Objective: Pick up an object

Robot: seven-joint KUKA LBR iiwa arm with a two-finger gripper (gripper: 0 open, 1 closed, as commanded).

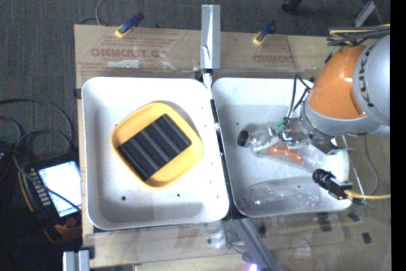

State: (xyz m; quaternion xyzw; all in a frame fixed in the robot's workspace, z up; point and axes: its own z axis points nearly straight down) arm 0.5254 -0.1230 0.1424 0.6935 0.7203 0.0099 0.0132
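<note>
The arm's wrist hangs low over the right bin (225, 136), its orange band and grey housing covering most of the gripper (293, 131). Whether the tool is clenched or released cannot be told from this angle, and nothing can be seen to be held.

The nearest candidate for the pick is a clear plastic bottle (269, 143) lying on its side in the middle of the right bin, dark cap toward the divider and an orange streak along its lower flank; the gripper sits just at its right end. Closer to the bin's front wall lies a second transparent piece (282, 195) — flat, crinkled and glossy, possibly a bag or a crushed bottle.

The risks come largely from these materials. A smooth, round, thin-walled bottle is likely to roll or squirt sideways if the approach lands off its axis, and it may buckle under pressure instead of being held. Clear plastic on a white floor also gives little contrast, so a misjudged position is plausible. The thin crinkled piece would probably be hard to lift off the floor at all.

In the left bin (95, 155) rests a yellow tray-like object (158, 144) — rounded corners, matte rim, with a dark ribbed insert — well apart from the arm.
</note>
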